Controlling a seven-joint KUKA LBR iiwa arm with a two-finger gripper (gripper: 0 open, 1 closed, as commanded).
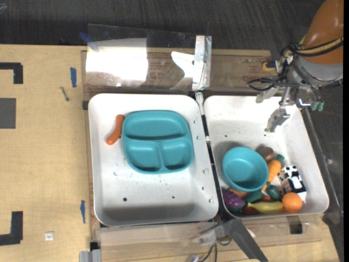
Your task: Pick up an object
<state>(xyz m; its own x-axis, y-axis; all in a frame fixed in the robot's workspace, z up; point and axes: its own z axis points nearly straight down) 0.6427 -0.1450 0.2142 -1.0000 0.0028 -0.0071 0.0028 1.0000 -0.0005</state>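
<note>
I see my tool (275, 120) hovering over bare right white bin (240, 119) floor — grip state I cannot tell — toys clustered near the round teal plastic bowl (245, 168).

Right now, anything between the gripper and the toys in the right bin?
Nothing visible. The gripper hangs over bare floor at the back of the right bin; the toys sit at the front beside the teal bowl.

Bright, even light from overhead; strong glare whitens the clear panel (117, 64) behind the bins (shadows stay soft), focus slightly soft.
</note>
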